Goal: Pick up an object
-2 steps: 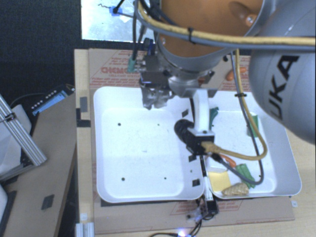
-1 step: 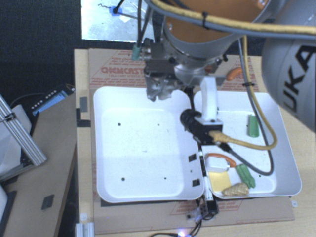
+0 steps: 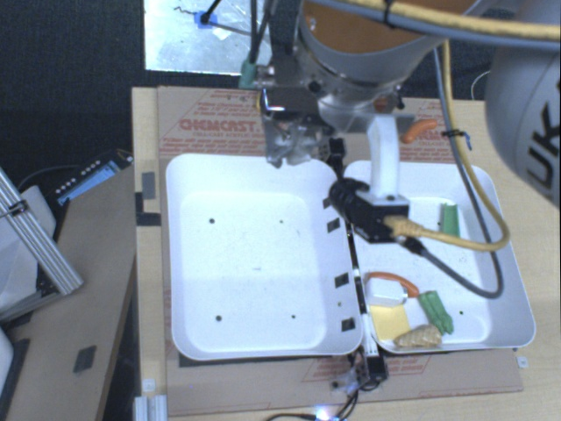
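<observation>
We see the gripper point(image 3: 294, 146) over the far rim of the left bin point(image 3: 188, 235); whether it is open or closed we cannot tell. The things to pick lie well apart from it, toward the near end of the right bin point(image 3: 504, 296): a yellow block point(image 3: 388, 320), an orange strip point(image 3: 392, 280), a green piece point(image 3: 436, 311) and a beige piece point(image 3: 418, 338) just beside the block. A green stick point(image 3: 450, 220) lies farther back.

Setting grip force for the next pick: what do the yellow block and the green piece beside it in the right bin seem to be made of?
Yellow block: probably foam or soft plastic with a matte finish, going by its flat, pale face with no highlights. Green piece: probably moulded plastic with a smooth finish, going by its even, saturated colour and rounded outline. Both are too small in the view to be sure.
</observation>
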Available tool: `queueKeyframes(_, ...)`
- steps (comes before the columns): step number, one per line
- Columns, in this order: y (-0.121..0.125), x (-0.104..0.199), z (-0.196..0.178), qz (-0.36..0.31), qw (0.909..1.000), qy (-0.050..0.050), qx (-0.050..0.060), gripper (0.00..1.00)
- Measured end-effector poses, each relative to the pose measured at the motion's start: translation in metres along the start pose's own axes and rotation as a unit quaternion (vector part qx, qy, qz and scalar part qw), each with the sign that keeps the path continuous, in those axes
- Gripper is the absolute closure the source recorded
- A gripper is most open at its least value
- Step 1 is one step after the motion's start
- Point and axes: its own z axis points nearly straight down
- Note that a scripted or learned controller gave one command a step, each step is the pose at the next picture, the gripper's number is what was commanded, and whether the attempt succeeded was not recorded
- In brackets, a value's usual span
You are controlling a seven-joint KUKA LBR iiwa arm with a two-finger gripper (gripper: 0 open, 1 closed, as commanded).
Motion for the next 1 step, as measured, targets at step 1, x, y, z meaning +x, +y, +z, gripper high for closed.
queueKeyframes(1,0.0,-0.0023,-0.0195,0.0,1.0,0.0,0.0,1.0)
